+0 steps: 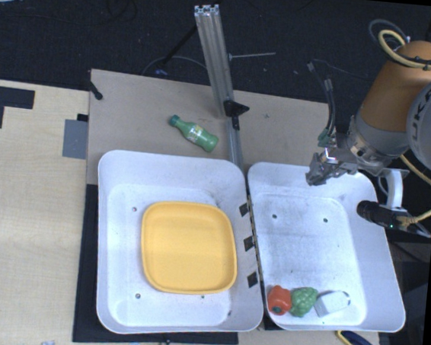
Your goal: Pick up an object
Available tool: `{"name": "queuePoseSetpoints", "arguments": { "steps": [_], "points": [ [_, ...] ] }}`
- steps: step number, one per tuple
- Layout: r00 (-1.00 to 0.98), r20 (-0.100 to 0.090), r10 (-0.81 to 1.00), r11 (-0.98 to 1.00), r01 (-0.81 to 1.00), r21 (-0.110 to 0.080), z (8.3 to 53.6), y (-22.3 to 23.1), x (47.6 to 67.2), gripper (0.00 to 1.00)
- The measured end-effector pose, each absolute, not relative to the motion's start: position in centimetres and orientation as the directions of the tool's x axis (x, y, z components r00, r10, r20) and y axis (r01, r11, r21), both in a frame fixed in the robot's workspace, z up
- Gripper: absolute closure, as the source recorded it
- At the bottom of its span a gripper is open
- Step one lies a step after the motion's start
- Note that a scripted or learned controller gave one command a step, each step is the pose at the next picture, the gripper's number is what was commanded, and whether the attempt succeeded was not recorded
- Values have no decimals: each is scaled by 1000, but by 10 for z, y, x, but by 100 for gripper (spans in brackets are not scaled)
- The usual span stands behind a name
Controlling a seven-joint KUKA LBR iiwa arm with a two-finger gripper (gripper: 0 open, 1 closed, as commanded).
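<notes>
— Yellow plate (188,247) there, smooth matt plastic, sitting in a white plastic bin (113,195).
— And the tabletop (20,209): pale wood grain. That rail (217,49)? Ribbed bare metal.

The arm (407,96) has a broad orange band above the wrist, with grey casing beside it; pale yellowish cables loop over the top and down the right; the small dark metal gripper (321,174) hangs from a grey wrist flange.
</notes>
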State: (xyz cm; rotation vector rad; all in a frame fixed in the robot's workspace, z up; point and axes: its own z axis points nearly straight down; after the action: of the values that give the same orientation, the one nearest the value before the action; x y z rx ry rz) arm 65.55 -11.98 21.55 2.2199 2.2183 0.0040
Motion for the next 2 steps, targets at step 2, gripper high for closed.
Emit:
{"name": "queuePoseSetpoints", "arguments": {
  "steps": [2],
  "points": [
    [-2, 1, 1000, 2, 1000, 0, 231, -40, 608, 100]
  ]
}}
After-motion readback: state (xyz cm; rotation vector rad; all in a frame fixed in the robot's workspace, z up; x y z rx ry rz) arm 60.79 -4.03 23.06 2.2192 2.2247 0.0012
